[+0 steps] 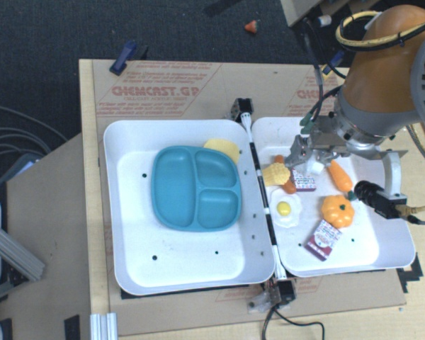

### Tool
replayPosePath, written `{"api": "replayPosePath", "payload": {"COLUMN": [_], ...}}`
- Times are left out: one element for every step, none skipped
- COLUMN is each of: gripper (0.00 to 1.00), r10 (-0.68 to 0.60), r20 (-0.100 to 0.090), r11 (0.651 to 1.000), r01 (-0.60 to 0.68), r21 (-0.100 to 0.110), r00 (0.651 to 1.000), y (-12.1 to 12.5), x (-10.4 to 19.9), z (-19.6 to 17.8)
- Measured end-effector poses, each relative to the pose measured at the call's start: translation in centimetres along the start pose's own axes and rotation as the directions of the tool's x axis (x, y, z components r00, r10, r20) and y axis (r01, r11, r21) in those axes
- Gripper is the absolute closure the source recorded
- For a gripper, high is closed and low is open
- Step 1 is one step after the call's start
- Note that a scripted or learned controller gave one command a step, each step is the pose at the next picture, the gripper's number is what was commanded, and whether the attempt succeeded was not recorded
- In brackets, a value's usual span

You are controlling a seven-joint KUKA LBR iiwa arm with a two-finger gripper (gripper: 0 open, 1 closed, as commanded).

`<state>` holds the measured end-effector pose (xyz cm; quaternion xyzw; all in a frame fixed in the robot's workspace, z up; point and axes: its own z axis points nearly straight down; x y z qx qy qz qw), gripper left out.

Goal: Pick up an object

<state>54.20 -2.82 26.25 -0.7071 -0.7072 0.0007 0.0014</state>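
Observation:
My gripper (302, 163) hangs low in the right bin (382, 250), over its upper left part. Right beneath it lie a small red-and-white packet (305, 183), a red piece (290, 185) and a yellow cheese wedge (274, 173). An orange carrot (339, 175) lies just right of the gripper. Further forward sit an orange pumpkin-like toy (338, 211), a fried egg (285, 209) and a maroon packet (323, 239). Nothing shows between the fingers.
The left bin (127, 253) holds a blue divided plate (195, 188) with a pale yellow piece (222, 148) at its far rim. A black clip (242, 108) sits where the bins meet. The arm's grey body (382, 83) looms over the right bin's back.

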Motion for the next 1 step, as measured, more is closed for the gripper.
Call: {"api": "replayPosePath", "payload": {"gripper": [1.0], "r10": [0.001], "r20": [0.0], "r11": [1.0], "r01": [-0.001], "r21": [0.0], "r00": [1.0], "y": [-0.43], "x": [-6.96], "z": [0.85]}}
